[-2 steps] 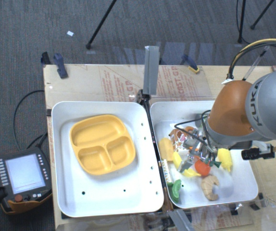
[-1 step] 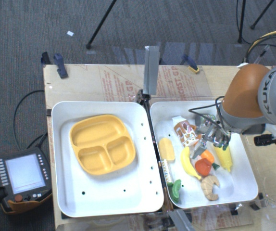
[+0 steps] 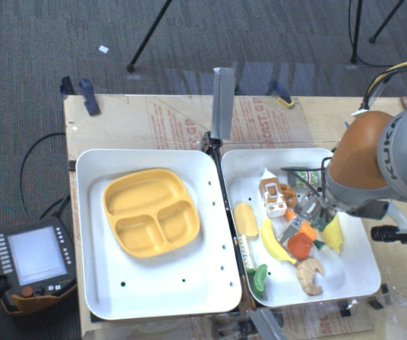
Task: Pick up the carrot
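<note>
While the gripper [image 3: 304, 220], jaw state impossible to tell, is hovering over the carrot [image 3: 293, 227] at lower right, crowding by the banana [image 3: 277, 242] and tomato [image 3: 300, 246] is risking a wrong grasp.

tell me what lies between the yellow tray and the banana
In the camera view, between the yellow tray and the banana lie bare white bin floor, the two bins' adjoining rims, and a pale yellow oblong toy.
</note>
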Robot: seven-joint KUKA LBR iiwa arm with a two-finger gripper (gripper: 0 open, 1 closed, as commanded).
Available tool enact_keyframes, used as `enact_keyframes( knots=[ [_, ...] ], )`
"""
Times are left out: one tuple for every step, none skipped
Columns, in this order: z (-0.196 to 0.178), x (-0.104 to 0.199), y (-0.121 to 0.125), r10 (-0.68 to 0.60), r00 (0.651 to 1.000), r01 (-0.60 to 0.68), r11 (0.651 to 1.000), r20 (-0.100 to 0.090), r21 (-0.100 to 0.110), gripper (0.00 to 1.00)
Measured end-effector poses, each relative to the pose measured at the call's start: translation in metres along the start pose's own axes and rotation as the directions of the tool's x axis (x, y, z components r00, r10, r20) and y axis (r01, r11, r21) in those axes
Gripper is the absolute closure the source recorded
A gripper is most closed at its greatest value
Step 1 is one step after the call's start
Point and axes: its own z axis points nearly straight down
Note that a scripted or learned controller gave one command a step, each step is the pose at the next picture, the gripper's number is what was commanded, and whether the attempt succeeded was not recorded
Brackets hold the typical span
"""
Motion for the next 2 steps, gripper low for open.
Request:
enact_keyframes(
  knots=[
    [-0.001,0.047,0.010,-0.259,0.966,0.259,0.966,0.000,-0.001,0.00],
    [-0.003,0.063,0.017,-0.090,0.996,0.090,0.996,0.017,0.013,0.00]
  ],
)
